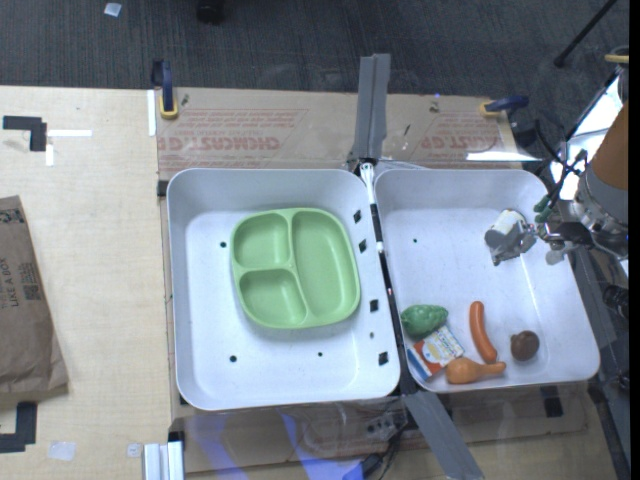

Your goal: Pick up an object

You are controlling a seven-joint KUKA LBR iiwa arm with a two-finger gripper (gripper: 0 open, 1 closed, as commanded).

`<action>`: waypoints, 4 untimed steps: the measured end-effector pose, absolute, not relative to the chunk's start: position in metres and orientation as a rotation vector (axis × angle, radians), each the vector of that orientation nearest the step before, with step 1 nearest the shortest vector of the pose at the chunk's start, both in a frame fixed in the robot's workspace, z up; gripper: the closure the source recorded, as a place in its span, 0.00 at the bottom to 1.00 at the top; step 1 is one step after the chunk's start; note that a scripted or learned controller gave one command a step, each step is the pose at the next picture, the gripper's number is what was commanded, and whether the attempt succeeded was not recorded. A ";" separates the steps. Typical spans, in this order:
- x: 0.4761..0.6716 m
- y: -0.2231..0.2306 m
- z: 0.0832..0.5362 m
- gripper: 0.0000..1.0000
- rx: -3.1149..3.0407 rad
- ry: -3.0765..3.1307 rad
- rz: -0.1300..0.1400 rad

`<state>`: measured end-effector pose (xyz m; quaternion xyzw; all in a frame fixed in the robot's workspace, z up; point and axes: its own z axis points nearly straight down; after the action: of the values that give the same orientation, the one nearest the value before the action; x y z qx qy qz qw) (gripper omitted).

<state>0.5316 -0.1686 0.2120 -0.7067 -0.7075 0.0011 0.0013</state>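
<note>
The gripper [508, 236] hangs over the right bin [560, 368]; whether it is parted or closed cannot be told; well nearer the front wall lie a hotdog [482, 330], green toy [425, 319], brown ball [524, 344] and orange piece [474, 371]; the left bin [200, 368] holds a green tray [296, 266].

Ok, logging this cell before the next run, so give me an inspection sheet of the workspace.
Surface: two white bins; left bin, right bin.
Job's things: in right bin, green item, orange sausage, brown ball, orange piece, small packet.
Clutter: green divided plate in left bin; brown paper bag on bench.
Grippers: gripper over right bin, fingers unclear.
Cables: dark cables by arm.
Surroundings: dark carpet.
</note>
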 end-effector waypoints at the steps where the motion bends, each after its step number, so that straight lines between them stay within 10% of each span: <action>1: 0.490 -0.142 0.092 0.00 -2.171 -2.270 0.000; 3: 0.477 -0.152 0.091 0.00 -2.190 -2.249 0.002; 4: 0.477 -0.153 0.100 1.00 -2.195 -2.244 0.001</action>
<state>0.4774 -0.1529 0.0997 -0.6992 -0.7149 0.0004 0.0012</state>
